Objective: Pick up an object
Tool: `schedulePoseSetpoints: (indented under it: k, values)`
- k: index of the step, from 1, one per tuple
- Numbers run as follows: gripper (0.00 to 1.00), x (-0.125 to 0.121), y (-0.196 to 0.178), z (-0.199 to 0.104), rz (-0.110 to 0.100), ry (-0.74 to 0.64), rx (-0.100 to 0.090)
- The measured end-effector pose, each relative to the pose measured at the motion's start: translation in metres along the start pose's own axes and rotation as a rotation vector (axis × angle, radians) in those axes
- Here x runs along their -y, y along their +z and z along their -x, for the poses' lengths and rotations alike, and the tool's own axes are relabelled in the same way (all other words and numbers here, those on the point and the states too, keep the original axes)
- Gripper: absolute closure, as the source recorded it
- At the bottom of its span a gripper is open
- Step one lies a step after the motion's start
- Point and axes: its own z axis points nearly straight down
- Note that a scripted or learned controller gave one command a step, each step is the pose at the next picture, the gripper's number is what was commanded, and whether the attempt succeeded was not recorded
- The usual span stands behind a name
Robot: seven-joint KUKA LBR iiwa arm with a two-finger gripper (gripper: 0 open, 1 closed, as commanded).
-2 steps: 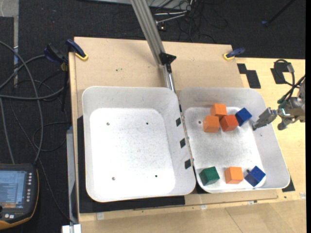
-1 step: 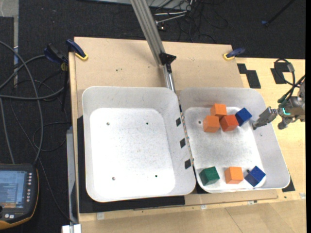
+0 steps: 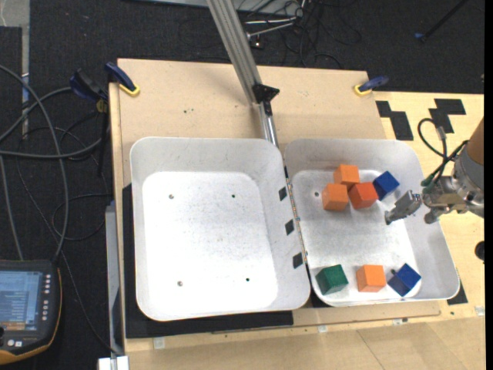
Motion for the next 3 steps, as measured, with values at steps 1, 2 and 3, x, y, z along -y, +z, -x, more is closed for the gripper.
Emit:
schedulePoseSetpoints:
  k: [1, 2, 3]
  values:
    - [0.00, 0.006, 0.048, -0.008, 0.000, 0.000, 0.000]
    - [0.00, 0.005, 0.091, -0.007, 0.001, 0.000, 0.000]
    - [1.00, 0.004, 0.078, -0.006, 0.007, 0.000, 0.003]
